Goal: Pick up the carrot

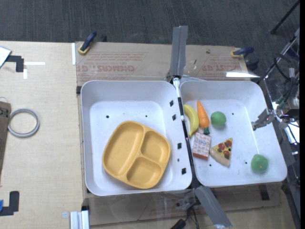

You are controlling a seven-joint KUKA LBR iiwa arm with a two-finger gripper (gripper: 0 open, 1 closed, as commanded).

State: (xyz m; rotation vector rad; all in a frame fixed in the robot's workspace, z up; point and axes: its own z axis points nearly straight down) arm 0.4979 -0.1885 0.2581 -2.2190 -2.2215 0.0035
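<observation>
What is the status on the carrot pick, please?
Gripper at right bin's right wall, holding nothing. Carrot lying in right bin, untouched. Banana hard against its left side; green ball close on its right.

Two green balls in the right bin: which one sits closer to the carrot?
The upper green ball, just right of the carrot. The other ball lies far off, near the bin's lower right corner.

Lab bench [43,80], white bins [88,142]

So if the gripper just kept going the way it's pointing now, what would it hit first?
The gripper at the right bin's right edge points left, roughly toward the upper green ball. That looks first in line, with the carrot just beyond it, though height above the bin is unclear.
</observation>
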